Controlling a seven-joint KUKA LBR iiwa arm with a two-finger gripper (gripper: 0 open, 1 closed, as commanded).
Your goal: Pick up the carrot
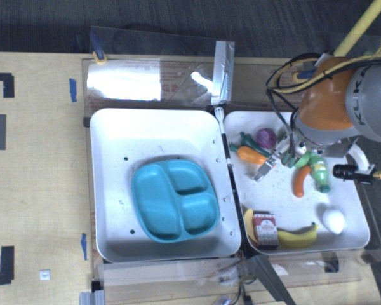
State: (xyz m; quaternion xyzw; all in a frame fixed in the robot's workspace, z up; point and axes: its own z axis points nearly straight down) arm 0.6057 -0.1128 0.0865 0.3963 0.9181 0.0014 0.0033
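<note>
The carrot (251, 155), a short orange piece with dark green leaves at its upper left, lies in the upper left of the right bin (352, 202). My gripper (265, 169) hangs low just to the right of the carrot's tip, its silver end slanting down-left over the bin floor. Nothing shows between its tips. The grey and orange wrist (327, 110) covers the bin's upper right corner.
Beside the carrot sit a purple onion (265, 136), an orange-red chili-like piece (300, 182) and a green vegetable (319, 174). A white egg (333, 221), a banana (297, 236) and a small red box (264, 227) lie along the front wall. The left bin (114, 138) holds a blue divided plate (174, 199).
</note>
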